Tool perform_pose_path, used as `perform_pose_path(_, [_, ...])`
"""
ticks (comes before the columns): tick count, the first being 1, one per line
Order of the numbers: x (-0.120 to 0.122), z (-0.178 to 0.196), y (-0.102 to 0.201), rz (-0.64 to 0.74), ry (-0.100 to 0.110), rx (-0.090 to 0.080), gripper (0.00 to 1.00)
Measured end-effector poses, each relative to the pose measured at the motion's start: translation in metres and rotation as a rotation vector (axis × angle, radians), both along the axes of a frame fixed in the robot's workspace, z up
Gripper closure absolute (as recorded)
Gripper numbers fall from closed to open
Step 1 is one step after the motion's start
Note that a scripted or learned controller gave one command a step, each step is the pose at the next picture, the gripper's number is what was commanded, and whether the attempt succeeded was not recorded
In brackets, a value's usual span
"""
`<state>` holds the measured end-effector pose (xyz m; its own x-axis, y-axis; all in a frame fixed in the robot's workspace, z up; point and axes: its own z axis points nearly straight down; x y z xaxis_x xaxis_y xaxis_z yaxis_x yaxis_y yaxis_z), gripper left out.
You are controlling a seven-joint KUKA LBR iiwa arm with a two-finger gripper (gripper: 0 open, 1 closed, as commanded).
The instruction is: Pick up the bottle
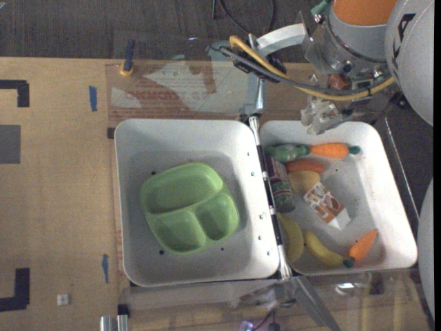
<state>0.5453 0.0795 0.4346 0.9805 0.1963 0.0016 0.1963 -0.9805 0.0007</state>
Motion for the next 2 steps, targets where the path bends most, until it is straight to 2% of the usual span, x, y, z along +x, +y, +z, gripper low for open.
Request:
perform_pose_path(1, [-0.0288,-0.1249,0.0047,0.003,0.004,0.000,1.00])
perform_pose_path(2, [-0.0281,-0.1154,0.0033,-0.001,0.004,-0.001,1.00])
